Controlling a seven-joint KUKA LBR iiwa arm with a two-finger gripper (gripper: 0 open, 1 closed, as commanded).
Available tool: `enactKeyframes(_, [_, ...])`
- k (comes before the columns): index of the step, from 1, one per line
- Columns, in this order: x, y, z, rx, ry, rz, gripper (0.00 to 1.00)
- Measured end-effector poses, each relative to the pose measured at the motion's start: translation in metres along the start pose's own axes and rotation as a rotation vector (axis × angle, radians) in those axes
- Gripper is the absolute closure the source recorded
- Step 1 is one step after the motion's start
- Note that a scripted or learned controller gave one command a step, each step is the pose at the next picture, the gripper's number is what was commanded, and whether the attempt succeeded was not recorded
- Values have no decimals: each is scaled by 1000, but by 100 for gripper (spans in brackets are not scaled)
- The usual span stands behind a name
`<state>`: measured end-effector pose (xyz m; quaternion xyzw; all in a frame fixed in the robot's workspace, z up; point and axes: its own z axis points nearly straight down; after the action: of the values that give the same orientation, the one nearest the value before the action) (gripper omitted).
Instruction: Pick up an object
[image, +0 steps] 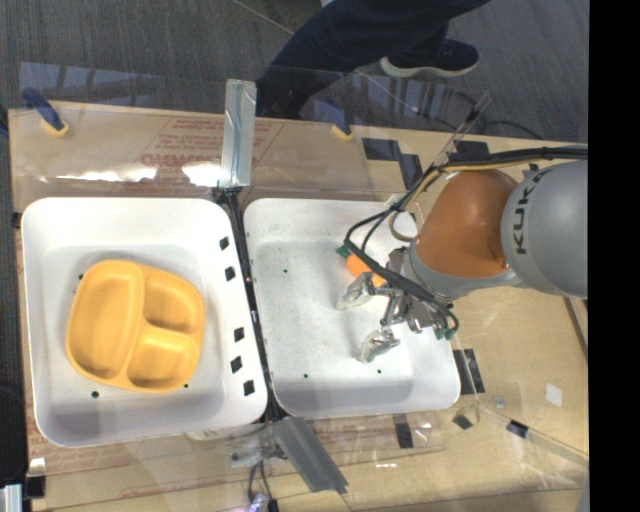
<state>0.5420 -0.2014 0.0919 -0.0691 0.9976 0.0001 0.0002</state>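
My gripper (364, 320) hangs over the middle of the right bin (300, 380), its two metal fingers spread wide apart with nothing between them. One fingertip (352, 296) points up-left, the other sits lower. A small orange object (356, 266) peeks out just above the upper finger, partly hidden by the wrist and cables. The orange-banded wrist (462, 232) covers the bin's right side. In the left bin (40, 300) lies a yellow divided tray (134, 324).
A metal divider strip (239, 130) stands at the back between the two bins. Black cables (400, 215) loop from the wrist over the right bin's back. A person's shoe (430, 60) is on the floor beyond the bench.
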Motion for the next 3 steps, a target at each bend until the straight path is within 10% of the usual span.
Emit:
enactKeyframes(2, [-71,9,0,1,-2,132,0])
enactKeyframes(3, [-72,10,-11,2,-6,127,100])
